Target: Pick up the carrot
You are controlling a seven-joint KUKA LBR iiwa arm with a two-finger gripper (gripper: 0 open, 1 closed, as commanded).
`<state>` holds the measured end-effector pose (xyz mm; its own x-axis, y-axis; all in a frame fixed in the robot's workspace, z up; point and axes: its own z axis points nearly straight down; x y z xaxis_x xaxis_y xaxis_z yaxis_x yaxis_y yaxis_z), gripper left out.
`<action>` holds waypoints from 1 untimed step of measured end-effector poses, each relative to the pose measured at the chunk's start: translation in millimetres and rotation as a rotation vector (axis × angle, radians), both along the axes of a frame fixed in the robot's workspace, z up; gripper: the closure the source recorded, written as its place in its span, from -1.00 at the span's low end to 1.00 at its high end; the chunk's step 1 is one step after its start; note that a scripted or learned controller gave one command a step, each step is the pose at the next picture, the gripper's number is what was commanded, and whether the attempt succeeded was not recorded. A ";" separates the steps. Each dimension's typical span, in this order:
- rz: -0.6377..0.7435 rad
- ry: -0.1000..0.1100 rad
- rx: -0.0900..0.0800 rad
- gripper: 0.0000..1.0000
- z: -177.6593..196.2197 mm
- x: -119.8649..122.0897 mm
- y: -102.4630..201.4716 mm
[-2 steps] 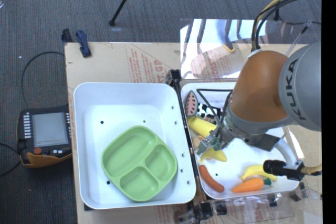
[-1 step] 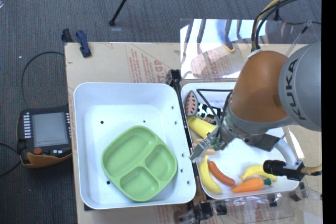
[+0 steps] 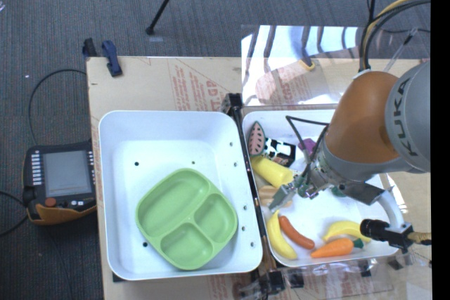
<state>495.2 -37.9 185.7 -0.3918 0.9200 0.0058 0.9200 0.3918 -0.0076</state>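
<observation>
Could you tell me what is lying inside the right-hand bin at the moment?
In the right bin: a carrot, two bananas, a red chili, a watermelon slice and a yellow piece. The arm covers the bin's middle and right, so anything beneath it is hidden.

"KUKA" in black letters on grey arm housing (image 3: pixel 420 124), running sideways up its right side. Red printing on cardboard sheet (image 3: pixel 190 84) covering desk, upside down from this angle, too blurry to read, maybe numbers in there. Handheld pendant (image 3: pixel 60 180) on floor has screen, nothing legible on it.
</observation>
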 end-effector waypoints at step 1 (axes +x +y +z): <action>-0.262 0.003 -0.002 -1.00 -0.2 -20.9 40.7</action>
